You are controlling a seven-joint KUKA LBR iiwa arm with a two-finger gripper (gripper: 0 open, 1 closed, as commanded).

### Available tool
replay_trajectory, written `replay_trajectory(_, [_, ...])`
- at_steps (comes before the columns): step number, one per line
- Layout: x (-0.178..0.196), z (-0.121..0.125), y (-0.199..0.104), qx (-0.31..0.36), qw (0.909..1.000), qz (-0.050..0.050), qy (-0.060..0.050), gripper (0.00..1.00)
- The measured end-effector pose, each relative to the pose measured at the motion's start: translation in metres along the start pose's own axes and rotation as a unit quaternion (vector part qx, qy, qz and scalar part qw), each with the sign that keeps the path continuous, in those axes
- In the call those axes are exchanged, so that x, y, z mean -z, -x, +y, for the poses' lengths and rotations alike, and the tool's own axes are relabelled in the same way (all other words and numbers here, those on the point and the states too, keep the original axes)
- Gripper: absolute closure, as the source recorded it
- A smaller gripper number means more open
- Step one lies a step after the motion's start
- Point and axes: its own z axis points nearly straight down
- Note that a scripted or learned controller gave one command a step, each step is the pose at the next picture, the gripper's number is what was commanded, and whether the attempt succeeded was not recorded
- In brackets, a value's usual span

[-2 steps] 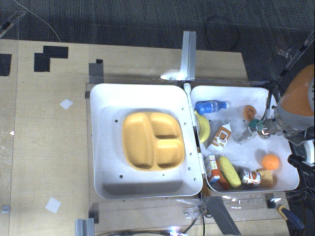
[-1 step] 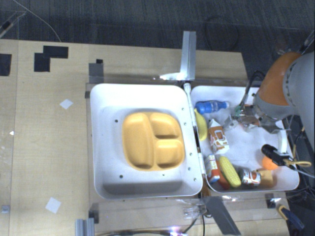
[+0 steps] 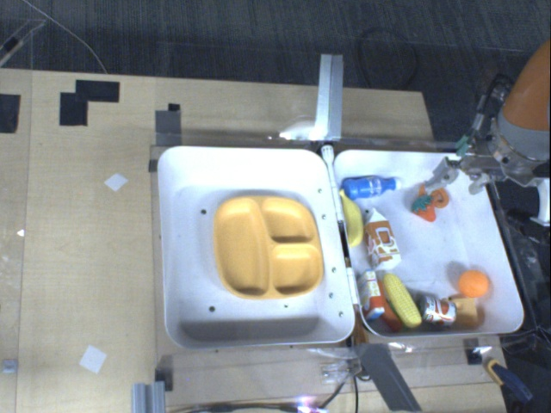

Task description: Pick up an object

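The gripper (image 3: 448, 172) hangs open, holding nothing, just above the carrot (image 3: 428, 201) in the right bin (image 3: 508, 274); next it should descend and close.

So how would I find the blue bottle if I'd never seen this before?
Look at the right bin, the one full of food toys, not the one with the yellow tray. Go to its top left corner, near the wall between the bins. The blue bottle lies there on its side, the only blue thing, just above a banana.
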Motion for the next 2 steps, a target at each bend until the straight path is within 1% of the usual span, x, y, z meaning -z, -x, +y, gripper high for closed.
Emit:
replay_trajectory(1, [-0.084,0.001,0.015,-0.039,0.9992,0.002,-0.009,0.0])
replay_trajectory(2, [-0.057,0.011,0.016,-0.032,0.9994,-0.003,0.007,1.0])
